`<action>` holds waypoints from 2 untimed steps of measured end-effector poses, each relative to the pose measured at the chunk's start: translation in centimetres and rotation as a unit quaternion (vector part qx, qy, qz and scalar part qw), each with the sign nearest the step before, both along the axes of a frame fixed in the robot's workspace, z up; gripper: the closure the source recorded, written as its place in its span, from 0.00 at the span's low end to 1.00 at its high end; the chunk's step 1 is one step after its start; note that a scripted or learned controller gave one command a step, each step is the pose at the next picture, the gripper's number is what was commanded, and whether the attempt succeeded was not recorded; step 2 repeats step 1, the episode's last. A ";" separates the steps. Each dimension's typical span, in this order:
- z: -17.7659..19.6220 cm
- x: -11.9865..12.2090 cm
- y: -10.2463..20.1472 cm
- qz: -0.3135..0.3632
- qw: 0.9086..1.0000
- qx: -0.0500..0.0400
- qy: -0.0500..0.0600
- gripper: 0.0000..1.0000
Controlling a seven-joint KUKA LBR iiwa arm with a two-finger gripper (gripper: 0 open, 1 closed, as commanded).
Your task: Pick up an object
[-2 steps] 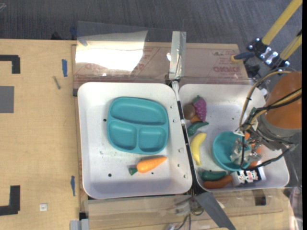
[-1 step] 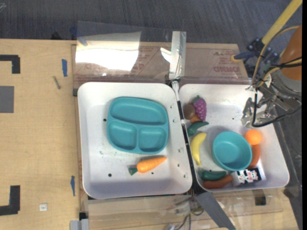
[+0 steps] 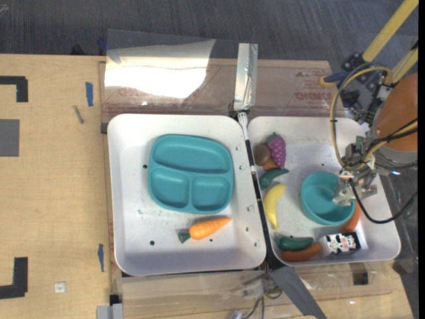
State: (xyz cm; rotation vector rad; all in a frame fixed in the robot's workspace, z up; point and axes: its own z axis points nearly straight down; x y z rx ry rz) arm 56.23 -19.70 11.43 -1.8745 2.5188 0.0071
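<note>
My pincer (image 3: 345, 190) hangs over the right rim of the teal bowl (image 3: 323, 199) in the right bin (image 3: 312, 148); I cannot tell how it is set. Left of the bowl lie a banana (image 3: 273, 204), a dark green piece (image 3: 272, 176) and purple grapes (image 3: 277, 149) with a brown piece (image 3: 263, 154) beside them. Below the bowl sit a red and green piece (image 3: 297, 248) and a small black-and-white box (image 3: 343, 243). Further left, in the left bin (image 3: 126, 198), rest a teal divided plate (image 3: 190, 172) and a carrot (image 3: 207, 228).
</note>
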 end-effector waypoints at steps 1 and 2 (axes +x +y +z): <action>10.5 10.8 4.1 0.081 0.997 -0.002 -0.009 1.00; 10.5 10.8 4.1 0.081 0.997 -0.002 -0.009 1.00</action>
